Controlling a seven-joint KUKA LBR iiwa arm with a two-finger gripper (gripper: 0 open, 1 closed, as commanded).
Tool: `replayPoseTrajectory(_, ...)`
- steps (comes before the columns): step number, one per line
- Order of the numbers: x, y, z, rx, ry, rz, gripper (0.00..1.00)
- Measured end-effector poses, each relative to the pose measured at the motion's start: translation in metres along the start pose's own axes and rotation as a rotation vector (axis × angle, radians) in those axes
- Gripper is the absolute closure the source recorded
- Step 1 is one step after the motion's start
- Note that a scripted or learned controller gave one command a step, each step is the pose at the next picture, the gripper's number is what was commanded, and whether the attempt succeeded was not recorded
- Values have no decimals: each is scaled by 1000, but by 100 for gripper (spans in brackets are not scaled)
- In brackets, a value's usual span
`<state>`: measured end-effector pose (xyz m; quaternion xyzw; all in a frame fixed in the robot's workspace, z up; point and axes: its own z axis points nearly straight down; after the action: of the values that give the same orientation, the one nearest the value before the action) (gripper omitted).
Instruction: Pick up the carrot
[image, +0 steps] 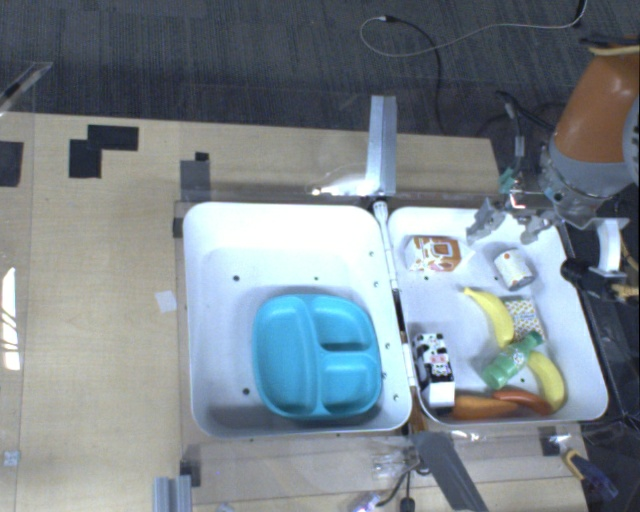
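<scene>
Orange carrot (492, 404): lies flat along the near wall of the right bin (590, 345), near corner, well apart from the gripper.
Neighbours: green bottle (511, 362) just above it, tilted; lower banana (547, 378) at its right end; black-and-white carton (434, 363) just left, against the divider.
Upper banana (492, 312): mid bin, curved, next to a patterned packet (524, 319).
Far end of right bin: orange-and-white snack pack (434, 254) at the left, small white cylinder (512, 268) to its right.
Gripper (508, 222): over the far edge of the right bin, fingers spread apart, nothing between them.
Arm: orange band (598, 105) at the top right, grey wrist below it.
Left bin (215, 300): blue divided plate (318, 354) sits in its near half.
</scene>
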<state>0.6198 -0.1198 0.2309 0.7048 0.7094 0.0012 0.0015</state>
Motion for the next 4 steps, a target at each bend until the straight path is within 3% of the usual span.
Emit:
replayPoseTrajectory(1,-66,-20,-14,-3,-2,-186,0)
replayPoseTrajectory(2,-85,-53,-13,-4,-4,-934,0)
replayPoseTrajectory(3,-85,11,49,-4,-3,-1023,0)
replayPoseTrajectory(4,-85,11,48,-4,-4,-1023,0)
